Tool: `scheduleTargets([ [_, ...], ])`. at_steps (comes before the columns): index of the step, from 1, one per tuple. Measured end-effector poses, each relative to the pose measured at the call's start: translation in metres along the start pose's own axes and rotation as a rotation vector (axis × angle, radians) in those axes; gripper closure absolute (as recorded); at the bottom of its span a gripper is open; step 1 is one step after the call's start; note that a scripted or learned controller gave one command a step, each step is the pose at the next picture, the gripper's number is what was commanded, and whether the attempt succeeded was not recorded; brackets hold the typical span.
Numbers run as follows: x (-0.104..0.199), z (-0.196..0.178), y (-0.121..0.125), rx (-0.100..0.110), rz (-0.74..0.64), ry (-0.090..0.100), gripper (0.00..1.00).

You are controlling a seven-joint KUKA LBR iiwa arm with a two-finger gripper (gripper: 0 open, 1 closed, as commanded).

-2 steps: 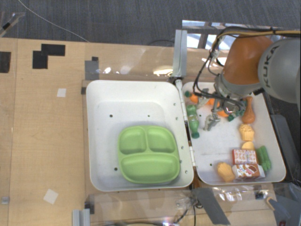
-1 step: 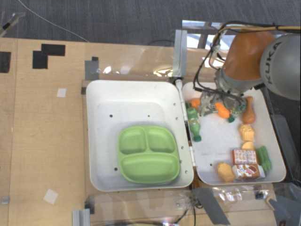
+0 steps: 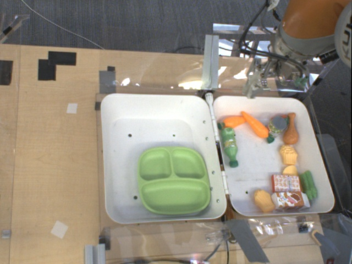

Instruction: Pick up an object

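The right bin holds several toy foods. An orange carrot lies by a smaller orange piece at the far side. A green bottle rests along the left wall. A brown drumstick and a grey-teal item sit at the far right. Toward the near side are a yellow piece, two red-and-white cartons, a green vegetable and a yellow lump. My gripper hangs above the bin's far edge, apart from all of them.
The left bin holds a green divided plate at its near right. A metal post rises behind the seam between the bins. Cables run behind the arm's orange band. Wooden bench stretches to the left.
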State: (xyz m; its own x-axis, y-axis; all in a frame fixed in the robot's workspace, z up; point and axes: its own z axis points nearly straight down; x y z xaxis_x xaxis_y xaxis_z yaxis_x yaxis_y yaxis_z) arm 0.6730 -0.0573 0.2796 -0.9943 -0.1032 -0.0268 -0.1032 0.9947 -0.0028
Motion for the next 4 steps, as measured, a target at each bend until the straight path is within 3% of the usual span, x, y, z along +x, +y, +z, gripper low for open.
scheduleTargets([
  [1,0.002,-0.070,-0.013,0.000,0.015,0.007,1.00],
  [2,0.006,-0.120,-0.052,0.001,0.003,0.010,1.00],
  [3,0.045,-0.045,0.020,-0.003,0.148,0.020,1.00],
  [4,0.004,-0.086,-0.007,0.001,0.250,0.013,1.00],
])
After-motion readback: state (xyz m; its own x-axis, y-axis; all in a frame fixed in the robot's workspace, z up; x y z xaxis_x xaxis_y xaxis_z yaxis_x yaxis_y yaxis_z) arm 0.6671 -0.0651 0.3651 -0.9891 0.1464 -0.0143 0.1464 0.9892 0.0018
